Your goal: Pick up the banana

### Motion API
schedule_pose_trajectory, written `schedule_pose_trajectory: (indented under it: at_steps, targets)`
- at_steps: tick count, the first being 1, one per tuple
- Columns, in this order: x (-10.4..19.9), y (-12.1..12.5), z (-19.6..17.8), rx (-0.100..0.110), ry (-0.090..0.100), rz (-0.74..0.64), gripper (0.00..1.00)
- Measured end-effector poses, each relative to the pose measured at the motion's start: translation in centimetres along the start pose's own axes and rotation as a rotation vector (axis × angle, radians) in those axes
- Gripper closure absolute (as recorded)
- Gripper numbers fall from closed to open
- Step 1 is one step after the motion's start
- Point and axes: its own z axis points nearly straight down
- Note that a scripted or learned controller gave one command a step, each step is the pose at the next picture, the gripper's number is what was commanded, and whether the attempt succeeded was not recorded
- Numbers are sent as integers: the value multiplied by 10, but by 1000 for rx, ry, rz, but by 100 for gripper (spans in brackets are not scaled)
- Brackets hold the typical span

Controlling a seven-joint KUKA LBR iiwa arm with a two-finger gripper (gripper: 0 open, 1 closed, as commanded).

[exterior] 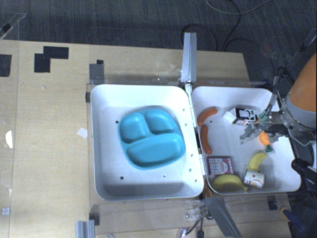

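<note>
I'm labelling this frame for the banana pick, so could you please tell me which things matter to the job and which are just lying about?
Belongs to the job:
banana
end effector
right bin

Just lying about:
blue divided tray
two sausages
small purple packet
yellow-green fruit
small white carton
black-and-white packet

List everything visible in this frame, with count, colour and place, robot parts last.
Bins: 2, white, side by side on the bench.
Divided tray: 1, blue, middle of left bin.
Sausages: 2, orange-red, right bin by the divider.
Bananas: 2, yellow, right bin, near side.
Flat packet: 1, purple-pink, right bin, near-left corner.
Small carton: 1, white with orange, beside the bananas.
Black-and-white packet: 1, right bin, far side.
Small orange item: 1, right bin, by the gripper.
Gripper: 1, grey, over the right bin.
</note>
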Motion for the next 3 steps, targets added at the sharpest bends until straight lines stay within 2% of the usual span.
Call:
schedule_pose_trajectory:
  at_steps: [1, 2, 3]
  targets:
    - [-39, -7, 146, -2, -1, -218, 0]
    - [-80, 9, 153, -8, 0, 11, 0]
    - [-76, -3, 151, -15, -7, -431, 0]
